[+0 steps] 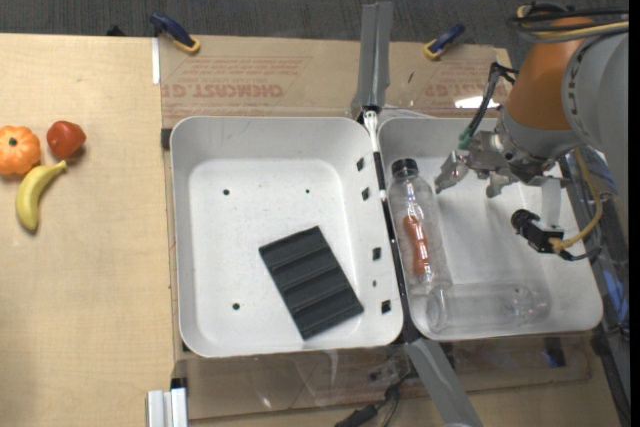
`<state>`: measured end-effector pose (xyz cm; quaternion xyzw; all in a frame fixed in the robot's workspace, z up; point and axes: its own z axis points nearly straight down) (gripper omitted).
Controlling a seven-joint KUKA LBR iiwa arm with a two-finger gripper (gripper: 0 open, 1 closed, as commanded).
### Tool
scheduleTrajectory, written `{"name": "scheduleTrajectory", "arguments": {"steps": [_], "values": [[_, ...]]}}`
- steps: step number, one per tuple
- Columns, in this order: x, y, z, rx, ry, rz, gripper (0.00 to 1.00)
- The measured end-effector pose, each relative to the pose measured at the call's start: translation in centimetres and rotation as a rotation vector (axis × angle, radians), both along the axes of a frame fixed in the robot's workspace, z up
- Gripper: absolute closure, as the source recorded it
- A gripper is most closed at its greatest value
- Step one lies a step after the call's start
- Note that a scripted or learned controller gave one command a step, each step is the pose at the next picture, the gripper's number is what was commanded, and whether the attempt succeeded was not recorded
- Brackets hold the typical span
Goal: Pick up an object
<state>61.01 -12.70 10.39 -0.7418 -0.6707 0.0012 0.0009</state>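
A clear plastic bottle (415, 225) with a red label lay in the right bin (575, 315), along its left wall, cap toward the far side. A second clear bottle (487, 305) lay across the near side of that bin, hard to make out against the white floor. The gripper (470, 165) hung over the far part of the same bin, just right of the first bottle's cap; nothing was visibly between its fingers, and whether they were spread or closed could not be told. A dark ribbed block (310, 281) lay tilted in the left bin (200, 245). Well apart, on the bench's left side, sat an orange (17, 151), a red apple (66, 139) and a banana (34, 194). Two clamps (175, 32) held brown cardboard (260, 80) behind the bins.
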Motion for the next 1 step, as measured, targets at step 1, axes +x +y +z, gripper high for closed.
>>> {"name": "scheduleTrajectory", "arguments": {"steps": [1], "values": [[-0.21,-7.73,6.17,-0.002,-0.001,-0.409,0.0]]}}
